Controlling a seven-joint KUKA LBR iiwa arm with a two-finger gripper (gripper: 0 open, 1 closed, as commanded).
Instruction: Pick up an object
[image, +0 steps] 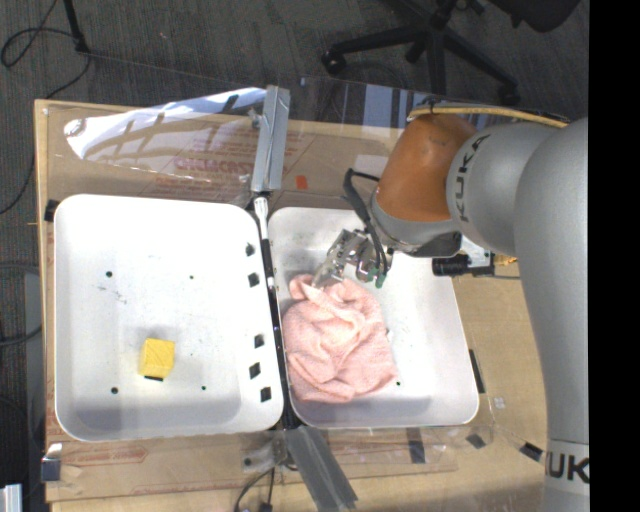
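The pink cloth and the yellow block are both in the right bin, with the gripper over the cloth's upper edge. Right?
Not quite. The camera view shows the yellow block in the left bin. The pink cloth does lie in the right bin, with the gripper over its upper edge.

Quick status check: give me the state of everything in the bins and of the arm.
Pink cloth: crumpled, lying in the right bin.
Yellow block: lying flat in the left bin.
Gripper: low at the cloth's upper edge.
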